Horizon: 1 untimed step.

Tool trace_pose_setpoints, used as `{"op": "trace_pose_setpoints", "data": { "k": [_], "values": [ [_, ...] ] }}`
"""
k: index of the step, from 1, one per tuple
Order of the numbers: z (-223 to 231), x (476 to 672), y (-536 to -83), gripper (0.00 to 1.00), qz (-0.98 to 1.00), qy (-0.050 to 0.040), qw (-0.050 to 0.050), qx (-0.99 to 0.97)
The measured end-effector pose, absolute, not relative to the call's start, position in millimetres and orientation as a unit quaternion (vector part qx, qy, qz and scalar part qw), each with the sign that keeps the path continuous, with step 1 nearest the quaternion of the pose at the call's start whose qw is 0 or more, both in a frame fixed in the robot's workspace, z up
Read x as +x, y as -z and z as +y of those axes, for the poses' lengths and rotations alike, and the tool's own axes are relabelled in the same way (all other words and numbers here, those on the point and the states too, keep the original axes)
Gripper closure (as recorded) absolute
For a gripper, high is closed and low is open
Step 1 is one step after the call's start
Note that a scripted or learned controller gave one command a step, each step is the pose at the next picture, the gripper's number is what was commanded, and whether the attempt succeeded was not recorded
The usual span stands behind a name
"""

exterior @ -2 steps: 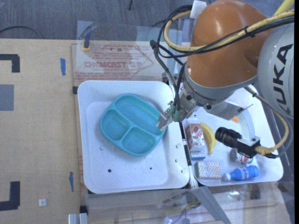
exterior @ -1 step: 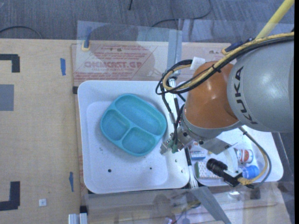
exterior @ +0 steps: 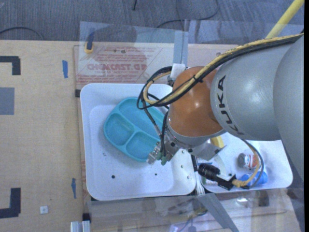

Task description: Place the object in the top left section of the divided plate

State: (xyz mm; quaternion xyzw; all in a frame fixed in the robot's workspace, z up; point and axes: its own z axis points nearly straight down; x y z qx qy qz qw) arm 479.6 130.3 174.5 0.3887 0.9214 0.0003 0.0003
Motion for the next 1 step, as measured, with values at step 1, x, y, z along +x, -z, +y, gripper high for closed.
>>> {"op": "trace_pose_setpoints", "data": {
  "k": [1],
  "values": [
    [113.1,484.3,-90.9,1.00,0.960,-0.0044,0.007,0.281]
  ]
}}
